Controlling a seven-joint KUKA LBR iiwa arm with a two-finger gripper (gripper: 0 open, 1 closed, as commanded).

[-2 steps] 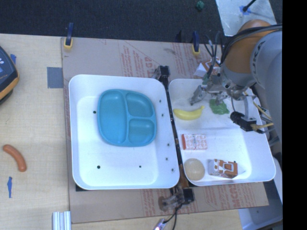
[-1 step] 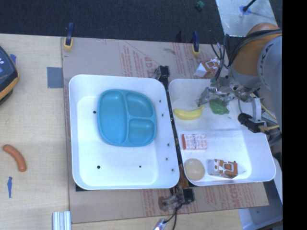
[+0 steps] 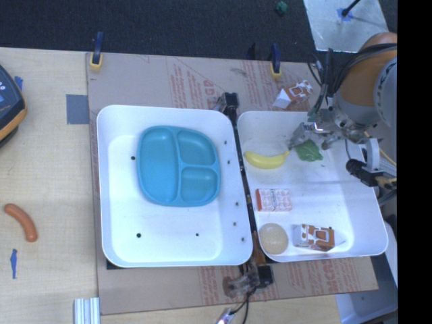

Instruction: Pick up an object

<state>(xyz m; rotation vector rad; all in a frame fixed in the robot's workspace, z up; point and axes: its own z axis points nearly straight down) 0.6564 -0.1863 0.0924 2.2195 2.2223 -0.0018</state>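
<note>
Two metal fingers [image 3: 300, 138] splay downward from the jaws [image 3: 312, 139] at the far end of the right bin [image 3: 364, 208], and the jaws stand open, astride a small green object [image 3: 310, 152] that lies on the bin floor just beneath them. Whether the fingertips touch the green piece cannot be told; it rests on the floor rather than hanging lifted between them. Behind the jaws, the grey arm with its orange band [image 3: 378, 46] comes in from the right, with black cable looped about the wrist.

Just left of the green object lies a yellow banana [image 3: 266, 158], curved, close to the bin's left wall. Nearer the camera, at the middle of the same bin, sits a small red-and-white packet [image 3: 274, 200]. At the near end a round beige disc [image 3: 274, 237] lies beside a brown-and-white carton [image 3: 315, 237], the two close but apart.

Across the divider, the left bin [image 3: 121, 228] holds a blue sectioned plate [image 3: 179, 165], flat and upright, toward its far half.

Outside the bins, another small brown-and-white package [image 3: 295, 94] lies on the cardboard sheet just beyond the right bin's far edge. Well off to the left, a toy sausage [image 3: 21, 222] rests on the wooden counter [image 3: 47, 174], and part of a dark device with a yellow rim [image 3: 9, 106] shows at the left edge.
</note>
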